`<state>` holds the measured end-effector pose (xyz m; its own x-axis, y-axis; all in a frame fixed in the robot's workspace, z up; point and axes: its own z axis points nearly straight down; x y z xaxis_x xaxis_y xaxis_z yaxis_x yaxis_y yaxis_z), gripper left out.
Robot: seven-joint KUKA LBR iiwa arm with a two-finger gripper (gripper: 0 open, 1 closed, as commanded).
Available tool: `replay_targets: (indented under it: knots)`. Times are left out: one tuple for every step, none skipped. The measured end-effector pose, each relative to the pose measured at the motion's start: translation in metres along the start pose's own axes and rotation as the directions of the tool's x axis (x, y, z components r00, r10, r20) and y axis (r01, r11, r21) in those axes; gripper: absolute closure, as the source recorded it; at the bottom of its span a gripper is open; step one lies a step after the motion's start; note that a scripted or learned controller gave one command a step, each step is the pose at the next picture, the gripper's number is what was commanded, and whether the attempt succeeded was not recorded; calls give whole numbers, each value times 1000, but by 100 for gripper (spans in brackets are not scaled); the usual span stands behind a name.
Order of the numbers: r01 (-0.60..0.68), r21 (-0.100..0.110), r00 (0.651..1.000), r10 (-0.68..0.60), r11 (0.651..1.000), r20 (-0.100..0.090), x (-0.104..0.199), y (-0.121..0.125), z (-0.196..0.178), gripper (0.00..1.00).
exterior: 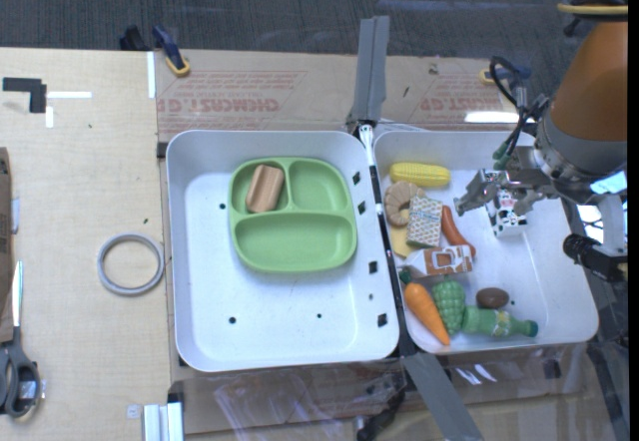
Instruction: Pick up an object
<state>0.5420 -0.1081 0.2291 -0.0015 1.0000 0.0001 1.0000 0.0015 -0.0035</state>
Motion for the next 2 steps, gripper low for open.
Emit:
replay_targets:
  knots:
    - [56, -1, 998, -56, 998, 1, -59, 26, 49, 0]
    - [70, -4, 998, -70, 998, -1, -101, 70, 137, 0]
